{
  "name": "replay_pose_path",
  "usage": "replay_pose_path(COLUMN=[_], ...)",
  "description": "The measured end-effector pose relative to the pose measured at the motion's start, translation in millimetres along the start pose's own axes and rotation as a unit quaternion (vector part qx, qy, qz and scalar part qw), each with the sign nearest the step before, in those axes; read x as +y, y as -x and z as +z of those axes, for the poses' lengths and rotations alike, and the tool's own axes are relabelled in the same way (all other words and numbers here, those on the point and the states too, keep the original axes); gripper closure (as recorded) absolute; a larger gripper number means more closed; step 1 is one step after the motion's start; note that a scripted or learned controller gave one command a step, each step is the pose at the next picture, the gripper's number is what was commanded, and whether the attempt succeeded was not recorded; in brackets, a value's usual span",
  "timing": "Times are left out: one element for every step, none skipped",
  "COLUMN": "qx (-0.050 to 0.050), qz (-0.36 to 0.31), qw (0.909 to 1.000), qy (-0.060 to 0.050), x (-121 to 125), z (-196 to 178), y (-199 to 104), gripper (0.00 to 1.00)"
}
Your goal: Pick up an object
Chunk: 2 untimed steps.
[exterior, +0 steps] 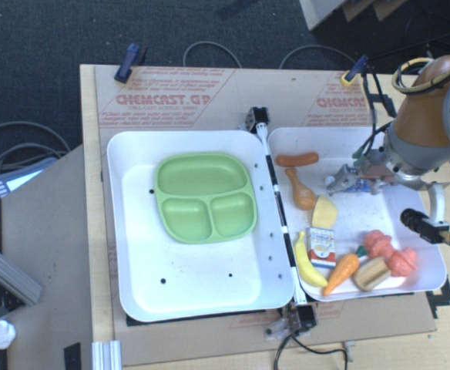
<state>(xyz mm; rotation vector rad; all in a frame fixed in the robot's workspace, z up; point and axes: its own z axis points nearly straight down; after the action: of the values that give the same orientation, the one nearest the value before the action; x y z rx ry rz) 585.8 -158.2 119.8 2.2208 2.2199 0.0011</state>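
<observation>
Food toys crowd the right bin (433, 280), while the left bin (125, 230) carries a green divided plate (206, 196) set toward its far half. In the right bin, a sausage (297, 159) lies at the far left corner, with a tan drumstick-shaped piece (299, 190) just near of it. A yellow cheese wedge (324, 212) sits beside that, and a small printed carton (321, 246) lies just nearer again. A banana (307, 264) runs along the bin's left wall, touching a carrot (340, 274) that slants toward the near edge. A bread roll (371, 273) and pink pieces (390, 251) fill the near right corner.

The arm (425, 114) reaches in from the right, its hand (347, 182) low over the far middle of the right bin, just right of the drumstick piece. Whether it is wide or narrow cannot be told; nothing is seen between the fingers. Both bins rest on a cardboard-covered counter (209, 91).
</observation>
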Motion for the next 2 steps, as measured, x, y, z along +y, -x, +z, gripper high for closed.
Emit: replay_pose_path(qx=[0.001,0.001], qz=[-0.001,0.000], qw=[1.0000,1.0000], qy=[-0.002,-0.002], x=[-25.9,-32.6], z=[18.4,35.6], y=[-58.6,-63.0], gripper=[0.00,0.00])
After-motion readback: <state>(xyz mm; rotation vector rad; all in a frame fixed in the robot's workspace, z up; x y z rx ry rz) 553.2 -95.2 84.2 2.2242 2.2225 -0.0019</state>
